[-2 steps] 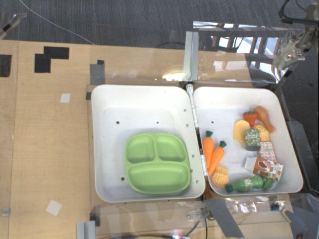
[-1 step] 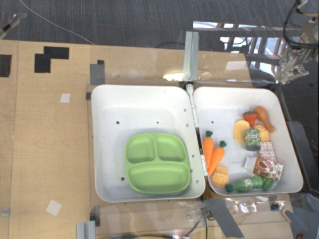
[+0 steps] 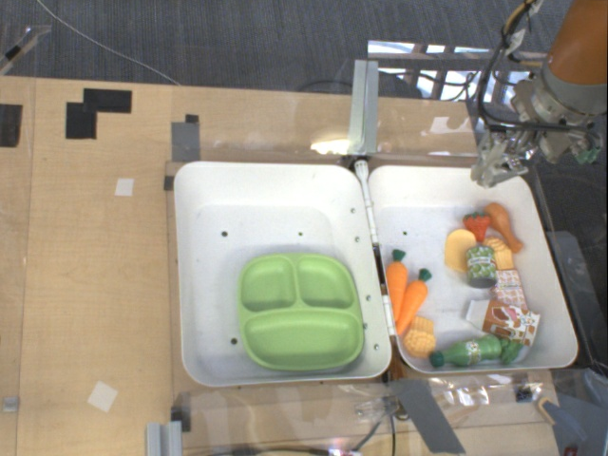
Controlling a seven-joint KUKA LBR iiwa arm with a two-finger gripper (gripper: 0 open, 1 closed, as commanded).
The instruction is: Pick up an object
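The gripper point(image 3: 496, 164) hangs over the far right corner of the right bin point(image 3: 418, 207), above bare floor and clear of the toys. Whether its jaws stand open or closed cannot be told from this slant. Nothing shows between them.

The candidates all lie in the right bin. Two carrots point(image 3: 404, 293) rest side by side against the left wall, with a corn cob point(image 3: 420, 331) at their tips. A green bottle point(image 3: 472, 351) lies flat along the near edge. A small carton point(image 3: 511, 319) sits beside a can point(image 3: 481, 265), and a drumstick point(image 3: 502, 224) lies nearest the gripper, touching other small pieces.

These look like hollow plastic play food: light, rigid, smooth, likely slippery on rounded sides. The drumstick's narrow shank probably offers the easiest pinch, across its width. The carton's flat faces should grip well too. The left bin holds only a green divided plate point(image 3: 301, 312).
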